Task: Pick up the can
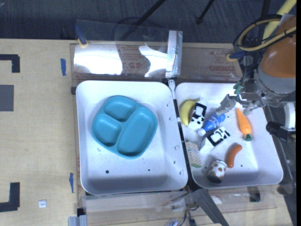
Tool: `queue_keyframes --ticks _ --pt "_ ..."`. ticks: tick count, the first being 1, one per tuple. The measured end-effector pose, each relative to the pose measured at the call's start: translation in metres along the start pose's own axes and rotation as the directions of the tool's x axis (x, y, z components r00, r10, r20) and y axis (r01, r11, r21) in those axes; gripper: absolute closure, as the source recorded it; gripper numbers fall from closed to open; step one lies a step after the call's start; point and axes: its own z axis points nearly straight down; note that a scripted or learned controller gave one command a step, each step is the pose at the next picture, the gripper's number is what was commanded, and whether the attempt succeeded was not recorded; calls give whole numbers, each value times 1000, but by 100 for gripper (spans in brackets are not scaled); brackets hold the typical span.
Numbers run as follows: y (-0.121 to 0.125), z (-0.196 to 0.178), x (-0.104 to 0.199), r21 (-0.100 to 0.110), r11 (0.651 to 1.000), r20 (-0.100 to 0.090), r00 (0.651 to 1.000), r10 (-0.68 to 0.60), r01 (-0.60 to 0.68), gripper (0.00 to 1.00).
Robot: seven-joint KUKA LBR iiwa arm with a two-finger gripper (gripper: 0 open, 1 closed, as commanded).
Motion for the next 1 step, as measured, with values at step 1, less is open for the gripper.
queue_keyframes --ticks 1 --pt "-2 -181 48 -3 999 2 999 36 -36 0"
